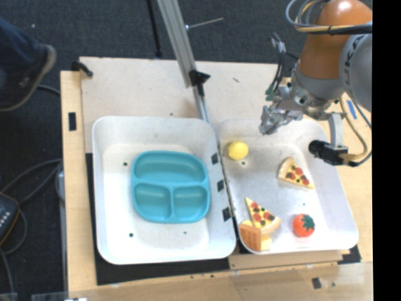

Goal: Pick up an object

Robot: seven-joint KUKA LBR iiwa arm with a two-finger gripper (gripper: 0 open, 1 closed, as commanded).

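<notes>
Just left of and below the end effector (pixel 270 125), whose opening cannot be told, the yellow ball (pixel 237 150) is seen; being round, it may be pushed away and missed.

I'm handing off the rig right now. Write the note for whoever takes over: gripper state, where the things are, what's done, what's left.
Gripper: over the far edge of the right bin, nothing visible between its fingers.
Right bin holds: yellow ball near the far left corner, pizza slice mid-bin, second pizza slice near the front, tan waffle-like piece touching it at the front edge, red tomato front right.
Left bin holds a teal divided tray.
Done: nothing picked yet.
Left: choose an object, descend, grasp, lift. The yellow ball lies nearest the gripper.
</notes>
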